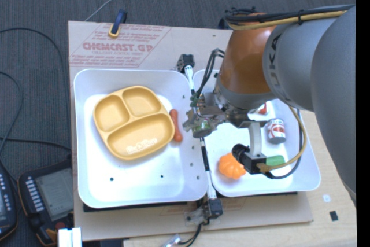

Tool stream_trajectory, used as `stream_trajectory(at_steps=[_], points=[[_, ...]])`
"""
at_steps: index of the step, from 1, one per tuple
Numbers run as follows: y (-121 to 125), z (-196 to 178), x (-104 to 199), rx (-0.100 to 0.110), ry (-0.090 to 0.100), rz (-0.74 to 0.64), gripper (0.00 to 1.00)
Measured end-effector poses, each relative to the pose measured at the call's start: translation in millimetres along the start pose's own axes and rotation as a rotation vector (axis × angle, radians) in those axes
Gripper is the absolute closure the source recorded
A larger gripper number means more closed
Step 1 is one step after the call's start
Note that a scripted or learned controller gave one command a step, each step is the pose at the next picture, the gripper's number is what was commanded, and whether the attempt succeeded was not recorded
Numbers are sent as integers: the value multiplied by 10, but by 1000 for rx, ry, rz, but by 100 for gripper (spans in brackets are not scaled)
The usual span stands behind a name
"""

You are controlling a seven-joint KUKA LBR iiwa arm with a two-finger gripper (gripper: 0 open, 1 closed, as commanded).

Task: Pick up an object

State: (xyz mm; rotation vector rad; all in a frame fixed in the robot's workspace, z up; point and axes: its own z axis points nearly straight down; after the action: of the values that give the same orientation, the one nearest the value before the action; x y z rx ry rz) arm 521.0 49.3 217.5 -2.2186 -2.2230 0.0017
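Picking is not done yet: the gripper (199, 122) hangs near the red sausage (176, 125), and I cannot tell if it pinches anything.

- My bench is a pale board (115, 46) with red print on its paper cover, lying over dark carpet.
- The left bin (133, 182), white and shallow, sits directly on the board.
- The right bin (303, 176) sits just beside it, and their rims meet down the middle.
- A far clamp (186, 62) and a near clamp (209, 208) sit at the two ends of that seam.
- A blue and yellow clip (118, 21) sits on the board's far edge.
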Motion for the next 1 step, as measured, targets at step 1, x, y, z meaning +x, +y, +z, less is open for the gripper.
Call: stream_trajectory(at_steps=[1], points=[[7,-96,1,0,0,-1,100]])
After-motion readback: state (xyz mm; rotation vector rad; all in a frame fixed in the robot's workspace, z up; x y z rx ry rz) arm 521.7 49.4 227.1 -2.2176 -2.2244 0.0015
